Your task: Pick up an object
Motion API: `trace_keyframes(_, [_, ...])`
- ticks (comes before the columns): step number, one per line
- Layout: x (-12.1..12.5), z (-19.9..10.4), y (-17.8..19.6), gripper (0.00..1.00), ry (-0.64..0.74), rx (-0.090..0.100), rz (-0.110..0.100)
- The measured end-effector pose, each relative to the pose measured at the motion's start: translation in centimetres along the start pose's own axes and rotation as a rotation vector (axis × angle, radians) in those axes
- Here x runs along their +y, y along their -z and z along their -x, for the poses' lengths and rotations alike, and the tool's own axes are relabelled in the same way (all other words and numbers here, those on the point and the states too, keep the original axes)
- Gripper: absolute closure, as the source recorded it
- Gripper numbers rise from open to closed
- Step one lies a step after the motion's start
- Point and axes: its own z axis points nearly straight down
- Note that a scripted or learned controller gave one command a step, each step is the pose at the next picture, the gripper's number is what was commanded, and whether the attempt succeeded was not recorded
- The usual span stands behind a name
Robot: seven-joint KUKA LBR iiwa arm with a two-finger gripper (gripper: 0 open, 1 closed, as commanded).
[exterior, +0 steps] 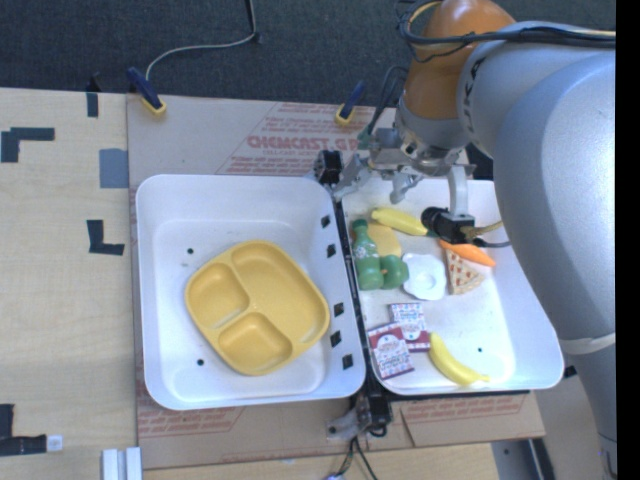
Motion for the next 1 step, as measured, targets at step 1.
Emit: trace_keyframes(1, [-2.34,5.06,-0.01,0.0,-0.003,0.0,0.0])
